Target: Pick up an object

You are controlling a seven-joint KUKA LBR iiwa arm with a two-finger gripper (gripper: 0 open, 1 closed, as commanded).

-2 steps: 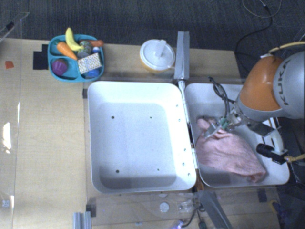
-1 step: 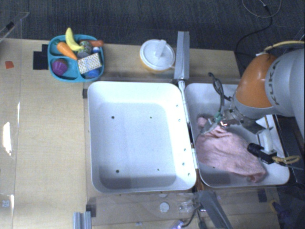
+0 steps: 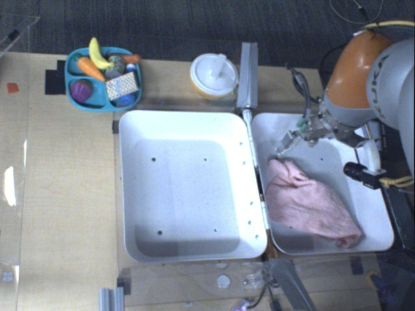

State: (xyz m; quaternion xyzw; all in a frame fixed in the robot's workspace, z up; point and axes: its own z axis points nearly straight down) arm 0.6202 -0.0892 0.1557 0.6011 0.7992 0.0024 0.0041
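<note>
Starting far off to the pincer's left, a blue tray (image 3: 83, 102) of toy food is parked on the bench, banana and carrot included, so nothing to do with the grab. A bit closer, still left and slightly up from the pincer, a white lidded cup (image 3: 213, 75) is sat behind the bins. The left bin (image 3: 130, 173) is passed over next, well to the pincer's left.

Then the right bin (image 3: 382, 235), where the action is. The pink cloth (image 3: 308, 203) is lumped just below the pincer and a touch to its right, crumpled, lying flat on the bin floor. The gripper (image 3: 285, 144) is poised right above the cloth's upper left corner, fingertips pointed down-left. Whether it's spread wide or pinched narrow honestly cannot be told from this angle.

Progress-wise: nothing is seen between the fingers, so the pick looks not done yet. The approach seems nearly finished; closing on the cloth and lifting are what's left.
</note>
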